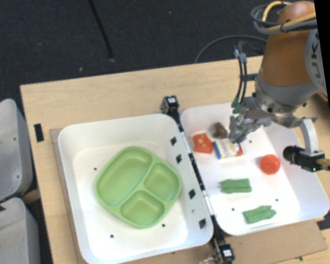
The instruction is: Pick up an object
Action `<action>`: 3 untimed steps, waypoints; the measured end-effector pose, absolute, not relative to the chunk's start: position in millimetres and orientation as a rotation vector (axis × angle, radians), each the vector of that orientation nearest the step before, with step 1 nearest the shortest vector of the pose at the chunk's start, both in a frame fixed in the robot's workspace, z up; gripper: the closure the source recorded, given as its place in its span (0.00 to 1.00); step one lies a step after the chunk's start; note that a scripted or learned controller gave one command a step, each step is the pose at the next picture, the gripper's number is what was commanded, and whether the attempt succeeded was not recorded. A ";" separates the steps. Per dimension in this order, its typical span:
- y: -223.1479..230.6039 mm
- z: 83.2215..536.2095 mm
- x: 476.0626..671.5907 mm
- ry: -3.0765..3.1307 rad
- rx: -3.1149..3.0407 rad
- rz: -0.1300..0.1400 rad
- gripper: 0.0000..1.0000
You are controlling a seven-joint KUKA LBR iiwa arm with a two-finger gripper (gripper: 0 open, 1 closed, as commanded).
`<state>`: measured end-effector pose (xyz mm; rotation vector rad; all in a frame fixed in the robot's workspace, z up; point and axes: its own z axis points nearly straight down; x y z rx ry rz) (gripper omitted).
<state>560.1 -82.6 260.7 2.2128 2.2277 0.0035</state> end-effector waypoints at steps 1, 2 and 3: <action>-33.7 255.6 583.2 2.227 2.213 0.002 1.00; 15.4 261.1 590.1 2.229 2.213 0.003 1.00; 68.6 259.6 607.8 2.229 2.212 0.004 1.00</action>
